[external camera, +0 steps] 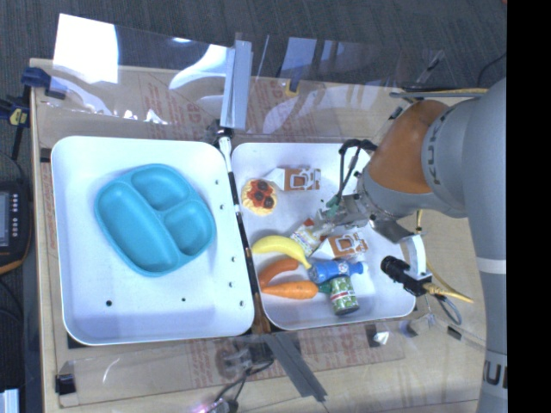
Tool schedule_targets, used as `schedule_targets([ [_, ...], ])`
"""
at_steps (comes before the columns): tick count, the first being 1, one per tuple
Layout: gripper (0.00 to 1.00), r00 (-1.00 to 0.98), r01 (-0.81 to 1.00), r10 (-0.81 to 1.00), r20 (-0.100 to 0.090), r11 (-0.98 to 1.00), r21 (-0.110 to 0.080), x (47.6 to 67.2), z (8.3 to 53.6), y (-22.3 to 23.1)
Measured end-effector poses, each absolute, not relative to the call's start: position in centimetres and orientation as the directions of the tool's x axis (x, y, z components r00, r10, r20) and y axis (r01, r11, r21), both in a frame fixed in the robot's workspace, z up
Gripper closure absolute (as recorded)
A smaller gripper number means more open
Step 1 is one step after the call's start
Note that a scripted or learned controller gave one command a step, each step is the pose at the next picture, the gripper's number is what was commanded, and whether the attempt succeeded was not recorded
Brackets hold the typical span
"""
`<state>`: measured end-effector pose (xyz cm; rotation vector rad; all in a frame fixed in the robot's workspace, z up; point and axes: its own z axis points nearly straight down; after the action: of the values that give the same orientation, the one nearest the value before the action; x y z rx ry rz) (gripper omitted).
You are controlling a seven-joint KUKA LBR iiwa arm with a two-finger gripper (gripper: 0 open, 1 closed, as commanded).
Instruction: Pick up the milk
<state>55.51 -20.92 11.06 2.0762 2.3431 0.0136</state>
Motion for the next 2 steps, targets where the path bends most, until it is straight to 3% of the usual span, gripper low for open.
schedule_targets([
  [1, 0.0, -0.121, 0.993, 0.993, -0.003, 0.121, 0.014, 55.5, 11.1, -20.9],
  [2, 0.0, -0.163, 0.987, 0.987, -0.005, 0.163, 0.016, 53.6, 9.9, -20.9],
])
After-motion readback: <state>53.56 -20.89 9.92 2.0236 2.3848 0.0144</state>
